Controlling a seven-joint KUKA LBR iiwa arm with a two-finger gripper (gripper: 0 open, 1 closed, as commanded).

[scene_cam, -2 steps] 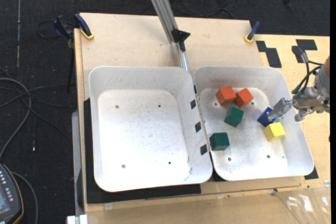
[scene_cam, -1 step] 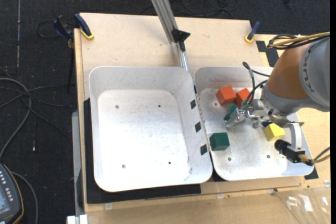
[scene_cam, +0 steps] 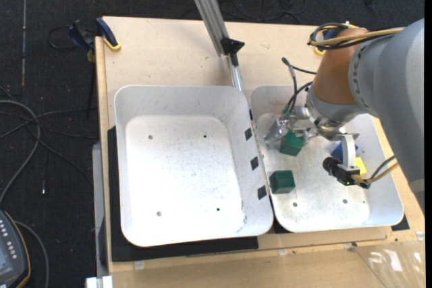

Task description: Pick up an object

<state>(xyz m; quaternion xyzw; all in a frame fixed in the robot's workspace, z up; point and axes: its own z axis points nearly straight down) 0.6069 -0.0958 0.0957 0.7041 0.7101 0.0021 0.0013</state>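
- Here the end effector (scene_cam: 291,133) sits low in the right bin (scene_cam: 378,212), in its upper left part, close to the wall shared with the left bin (scene_cam: 175,165).
- A small green block (scene_cam: 292,144) shows right at the fingertips, tilted on a corner rather than lying flat. It looks caught between the metal fingers, so I judge the end effector clamped on this block, though the view from above leaves the contact itself partly hidden.
- Whether the block is clear of the bin floor I cannot tell; its tilt suggests it is at least partly borne by the fingers.
- A second green block (scene_cam: 283,181) lies flat on the floor of the same bin, below the first in the view and nearer the front rim, just apart from it and untouched.
- The relation that matters: the held block lies directly under the wrist, along the end effector's own axis, so the coming move is most likely a straight lift with no sideways reach.
- The block is roughly cubic with no marked long axis, so the grip angle counts for little; the corner-tilted hold does count, since it may slip.
- A blue and yellow fitting (scene_cam: 351,160) hangs on the arm, to the right of the fingers.
- There is only one arm, reaching across the tabletop (scene_cam: 169,50) from the right.
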